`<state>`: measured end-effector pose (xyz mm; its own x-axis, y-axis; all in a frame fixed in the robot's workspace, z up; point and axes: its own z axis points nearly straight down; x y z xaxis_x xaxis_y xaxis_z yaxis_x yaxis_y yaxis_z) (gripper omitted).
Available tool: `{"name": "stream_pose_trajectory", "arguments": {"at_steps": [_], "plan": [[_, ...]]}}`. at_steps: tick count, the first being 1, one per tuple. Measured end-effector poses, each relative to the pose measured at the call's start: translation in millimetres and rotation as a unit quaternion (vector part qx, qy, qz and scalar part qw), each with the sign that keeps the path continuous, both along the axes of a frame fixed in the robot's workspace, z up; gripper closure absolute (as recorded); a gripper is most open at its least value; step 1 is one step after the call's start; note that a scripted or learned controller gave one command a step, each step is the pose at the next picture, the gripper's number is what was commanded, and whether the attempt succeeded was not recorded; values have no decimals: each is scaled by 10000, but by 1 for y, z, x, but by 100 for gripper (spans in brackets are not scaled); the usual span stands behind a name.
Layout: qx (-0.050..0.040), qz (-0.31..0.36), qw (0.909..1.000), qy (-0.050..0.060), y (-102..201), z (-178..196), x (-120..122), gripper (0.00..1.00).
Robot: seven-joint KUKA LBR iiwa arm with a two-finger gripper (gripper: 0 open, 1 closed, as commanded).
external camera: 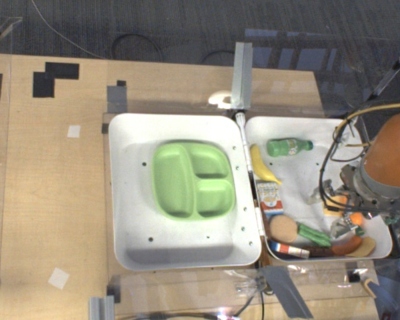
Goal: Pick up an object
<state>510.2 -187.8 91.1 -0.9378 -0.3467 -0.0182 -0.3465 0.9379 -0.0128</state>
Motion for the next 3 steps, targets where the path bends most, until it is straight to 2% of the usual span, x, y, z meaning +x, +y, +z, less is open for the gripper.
{"name": "stream_pose_trajectory", "arguments": {"at_steps": [1, 2, 3], "plan": [[-14, 43, 10000, -77, 2, 15, 6, 100], [-10, 1597, 9871, 50, -8, 84, 15, 100], [-8, 2143, 9768, 39, 29, 136, 79, 100]]}}
